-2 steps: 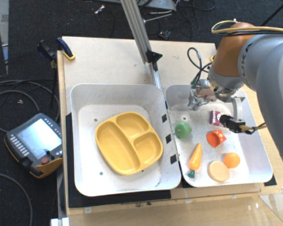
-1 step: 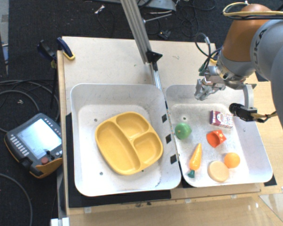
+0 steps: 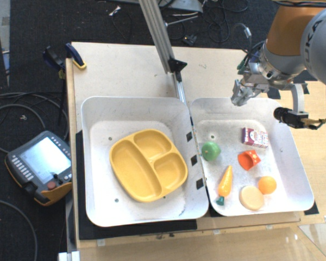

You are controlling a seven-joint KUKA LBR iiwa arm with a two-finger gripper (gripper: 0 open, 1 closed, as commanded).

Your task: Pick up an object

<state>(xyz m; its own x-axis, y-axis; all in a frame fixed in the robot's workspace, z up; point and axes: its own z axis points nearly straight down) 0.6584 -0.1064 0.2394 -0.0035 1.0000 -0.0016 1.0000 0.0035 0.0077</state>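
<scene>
Seemingly bare pincer (image 3: 241, 98) above carton (image 3: 255, 137).

The claw (image 3: 240, 98) hangs over the right bin's (image 3: 299, 162) far rim, with nothing between its fingers. That bin holds a green ball (image 3: 210, 151), carrot (image 3: 225, 181), orange (image 3: 267, 185) and small carton (image 3: 255, 137); the left bin (image 3: 95, 145) holds a yellow divided tray (image 3: 148, 164).

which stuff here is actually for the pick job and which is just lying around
For the job:
- end effector, above the right bin's far rim
- right bin holding a green ball, carrot, pink carton, orange-red piece, orange, pale disc

Lying about:
- yellow divided plate in the left bin
- teach pendant on the floor
</scene>
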